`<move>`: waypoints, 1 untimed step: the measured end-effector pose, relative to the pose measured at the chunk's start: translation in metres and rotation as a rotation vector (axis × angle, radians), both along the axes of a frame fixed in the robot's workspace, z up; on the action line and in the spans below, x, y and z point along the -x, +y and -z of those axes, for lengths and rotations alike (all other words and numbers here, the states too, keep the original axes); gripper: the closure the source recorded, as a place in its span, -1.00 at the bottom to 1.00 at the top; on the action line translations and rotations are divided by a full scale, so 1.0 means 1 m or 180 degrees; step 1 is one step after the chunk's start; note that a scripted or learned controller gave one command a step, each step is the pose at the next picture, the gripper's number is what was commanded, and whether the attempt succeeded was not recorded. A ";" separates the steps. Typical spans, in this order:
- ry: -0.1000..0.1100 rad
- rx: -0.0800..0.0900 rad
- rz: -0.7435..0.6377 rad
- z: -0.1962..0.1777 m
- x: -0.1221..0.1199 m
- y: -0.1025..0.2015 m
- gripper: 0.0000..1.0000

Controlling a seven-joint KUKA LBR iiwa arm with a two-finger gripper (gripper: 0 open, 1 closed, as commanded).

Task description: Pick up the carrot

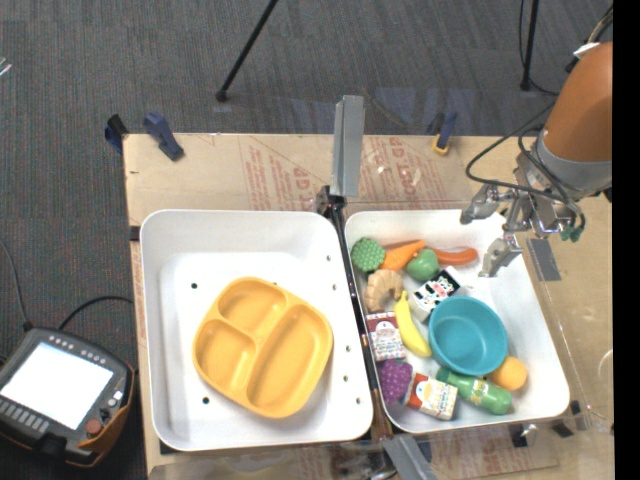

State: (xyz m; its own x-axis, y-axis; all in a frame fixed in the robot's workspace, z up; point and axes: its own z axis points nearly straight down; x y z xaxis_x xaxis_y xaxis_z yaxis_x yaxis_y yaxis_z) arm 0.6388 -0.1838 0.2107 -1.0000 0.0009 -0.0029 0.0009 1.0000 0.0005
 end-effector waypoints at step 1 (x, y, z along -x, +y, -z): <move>0.0019 -0.0012 -0.0308 0.093 0.001 0.084 -1.00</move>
